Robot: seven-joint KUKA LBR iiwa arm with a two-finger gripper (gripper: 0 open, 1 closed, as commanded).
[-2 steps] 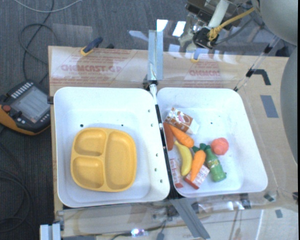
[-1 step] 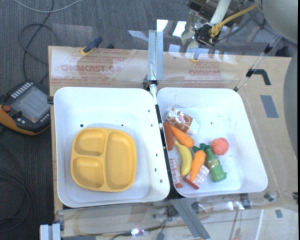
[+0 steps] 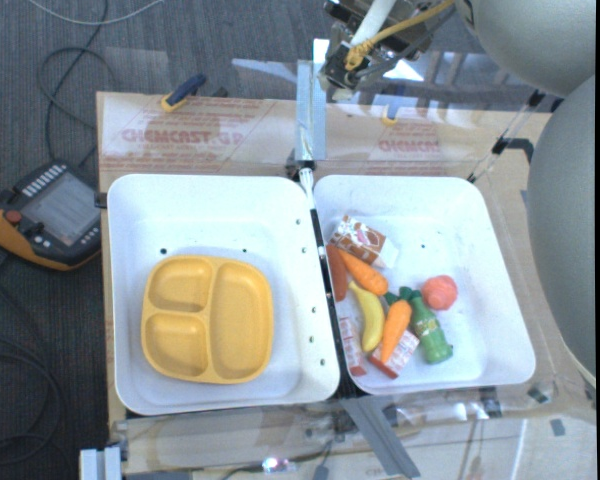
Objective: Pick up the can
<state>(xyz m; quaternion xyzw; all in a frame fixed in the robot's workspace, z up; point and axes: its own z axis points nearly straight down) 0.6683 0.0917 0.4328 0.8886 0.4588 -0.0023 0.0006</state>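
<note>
risk: small red-and-white can (image 3: 363, 240) lies against orange plastic carrot (image 3: 365, 273), so two-finger gripper (image 3: 352, 56) above bench, spread or closed cannot tell, may snag carrot instead.

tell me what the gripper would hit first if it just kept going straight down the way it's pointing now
Probably the bench, not a bin. The gripper hangs above the far edge, near the upright divider behind the right bin. Depth is unclear from this slanted view, so it may clip the divider's top first.
</note>
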